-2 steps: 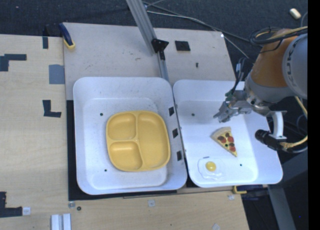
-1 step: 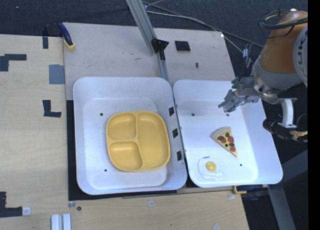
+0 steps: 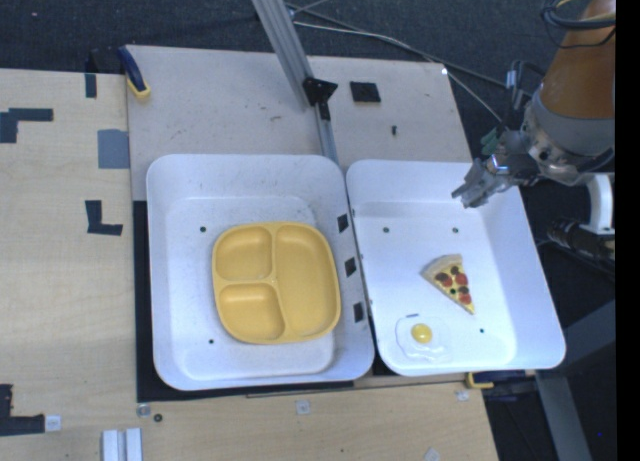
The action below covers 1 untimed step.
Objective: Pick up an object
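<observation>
The gripper (image 3: 472, 193) is hanging over the upper right corner of the right bin (image 3: 520, 249), and nothing is showing between its fingers; they are too small and dark against the bin rim to tell how far apart they are standing. The nearest thing to pick is the pizza slice (image 3: 450, 281), which is lying flat on the bin floor below the gripper in the camera view and a little to its left, well apart from it. Its long axis is running on a slant, with the crust end toward the upper left and the tip pointing to the lower right. A fried egg (image 3: 421, 337) is sitting further down near the front wall, just beside the slice but not touching it. The white floor around the slice is looking bare and flat, so there is probably room to come down on it from above. The yellow divided plate (image 3: 275, 282) is resting in the left bin (image 3: 170, 249), much farther from the gripper.
</observation>
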Each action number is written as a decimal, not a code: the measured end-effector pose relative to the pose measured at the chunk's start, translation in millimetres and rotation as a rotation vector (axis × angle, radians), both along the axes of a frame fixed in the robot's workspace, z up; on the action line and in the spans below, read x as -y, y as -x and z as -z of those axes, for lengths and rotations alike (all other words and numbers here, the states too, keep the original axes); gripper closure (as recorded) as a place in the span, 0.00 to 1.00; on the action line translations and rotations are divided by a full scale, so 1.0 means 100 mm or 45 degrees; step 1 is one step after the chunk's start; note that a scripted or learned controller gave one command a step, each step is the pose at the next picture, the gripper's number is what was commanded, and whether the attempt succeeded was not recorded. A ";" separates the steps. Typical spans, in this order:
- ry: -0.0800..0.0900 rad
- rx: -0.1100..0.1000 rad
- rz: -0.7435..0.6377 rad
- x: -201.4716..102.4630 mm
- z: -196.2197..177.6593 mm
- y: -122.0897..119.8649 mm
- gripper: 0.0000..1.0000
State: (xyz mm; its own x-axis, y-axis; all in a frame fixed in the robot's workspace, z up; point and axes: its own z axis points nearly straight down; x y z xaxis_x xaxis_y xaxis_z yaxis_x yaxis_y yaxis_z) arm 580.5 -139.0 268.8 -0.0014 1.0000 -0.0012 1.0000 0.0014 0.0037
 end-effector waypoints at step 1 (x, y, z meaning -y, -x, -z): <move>-0.002 -0.006 -0.006 -0.61 0.09 -0.15 1.00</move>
State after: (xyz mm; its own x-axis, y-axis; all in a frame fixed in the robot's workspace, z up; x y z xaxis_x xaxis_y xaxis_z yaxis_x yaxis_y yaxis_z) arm 595.2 -77.6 259.6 -0.0058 1.0000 0.0002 1.0000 0.0058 -0.0008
